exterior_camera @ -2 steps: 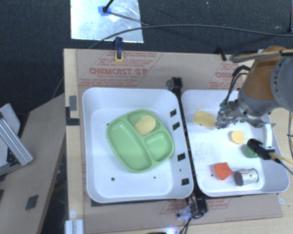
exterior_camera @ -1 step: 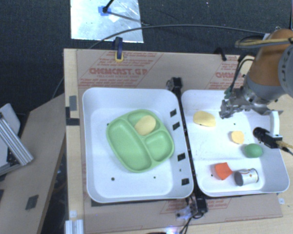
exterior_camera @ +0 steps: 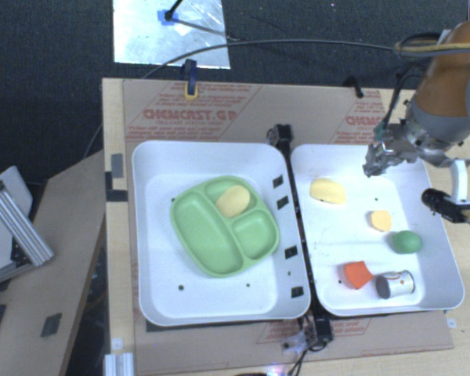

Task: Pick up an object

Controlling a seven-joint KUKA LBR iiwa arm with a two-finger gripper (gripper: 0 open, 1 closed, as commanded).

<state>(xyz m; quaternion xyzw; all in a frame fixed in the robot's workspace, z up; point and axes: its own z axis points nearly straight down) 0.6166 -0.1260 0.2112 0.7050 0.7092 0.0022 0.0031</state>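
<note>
My gripper (exterior_camera: 374, 167) hangs over the back of the right bin (exterior_camera: 442, 288), up and to the right of a pale yellow lump (exterior_camera: 327, 190). Nothing shows between its fingers. Further forward in that bin lie a small yellow piece (exterior_camera: 381, 221), a green ball (exterior_camera: 406, 242), an orange block (exterior_camera: 357, 274) and a silver can (exterior_camera: 397, 283) on its side. The left bin (exterior_camera: 157, 178) holds a green divided tray (exterior_camera: 207, 241) with a yellow object (exterior_camera: 233, 200) in its back compartment.
The arm's grey and orange body (exterior_camera: 446, 92) leans in from the upper right. A black fitting (exterior_camera: 442, 204) sticks in at the right bin's right wall. Clips (exterior_camera: 283, 135) sit along the divide between the bins. A cable crosses the back.
</note>
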